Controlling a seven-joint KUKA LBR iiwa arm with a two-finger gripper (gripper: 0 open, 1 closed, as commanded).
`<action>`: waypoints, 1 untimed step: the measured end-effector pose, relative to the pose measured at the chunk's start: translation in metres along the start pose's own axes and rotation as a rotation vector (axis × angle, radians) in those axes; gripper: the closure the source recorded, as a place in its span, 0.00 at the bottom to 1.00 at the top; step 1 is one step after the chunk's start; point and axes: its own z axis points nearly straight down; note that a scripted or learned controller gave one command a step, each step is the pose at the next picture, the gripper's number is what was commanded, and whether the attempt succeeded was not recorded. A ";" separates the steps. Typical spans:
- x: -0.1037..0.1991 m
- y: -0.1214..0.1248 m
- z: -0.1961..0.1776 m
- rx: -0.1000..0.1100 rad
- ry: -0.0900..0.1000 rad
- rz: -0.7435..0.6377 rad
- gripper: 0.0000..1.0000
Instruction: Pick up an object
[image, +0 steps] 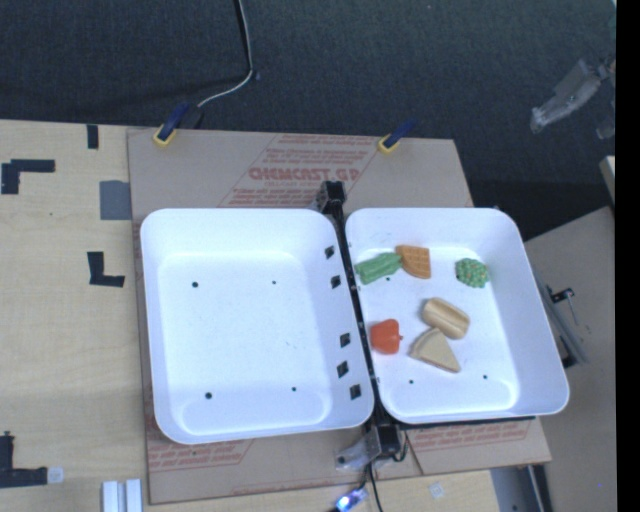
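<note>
In the right bin (529, 300) lie six small things: a green piece (378, 267) touching an orange one (414, 261), a bumpy green ball (471, 272), a tan roll (445, 317), a red piece (386, 336) and a tan wedge (436, 351). The blurred gripper (570, 95) hangs well beyond the bin's far right corner; whether it is apart or together cannot be told.

Six small food pieces (418, 298) lie in the right bin (520, 395), beside the left bin (165, 400).
</note>
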 end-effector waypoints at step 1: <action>-0.043 -0.060 -0.006 0.005 -0.001 0.006 0.00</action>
